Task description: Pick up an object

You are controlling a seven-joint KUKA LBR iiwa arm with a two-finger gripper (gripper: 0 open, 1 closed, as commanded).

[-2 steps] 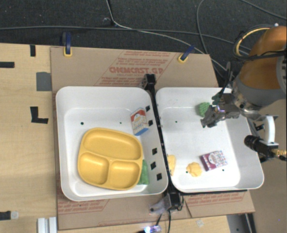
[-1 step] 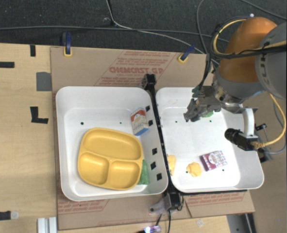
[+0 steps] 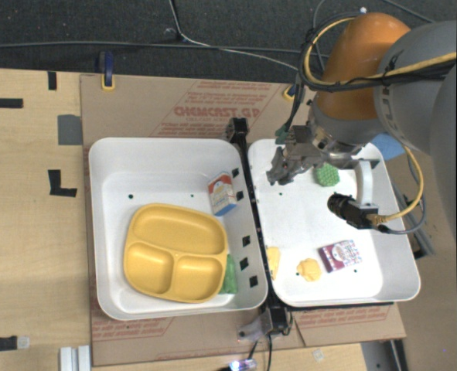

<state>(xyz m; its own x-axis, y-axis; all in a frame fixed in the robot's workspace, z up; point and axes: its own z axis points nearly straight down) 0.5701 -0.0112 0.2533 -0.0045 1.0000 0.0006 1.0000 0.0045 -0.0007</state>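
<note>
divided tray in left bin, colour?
Yellow: the divided plastic tray, clearest in the camera view.

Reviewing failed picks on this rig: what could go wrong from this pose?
1. The end effector sits over bare floor of the right bin, so it may close on nothing.
2. The green ball lies beside it and could get knocked away.
3. The divider wall is close on its left; a sideways move might clip it.

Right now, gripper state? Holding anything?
gripper: cannot tell whether it grips anything; it hangs over the upper left part of the right bin, with the green object lying apart to its right.
</note>
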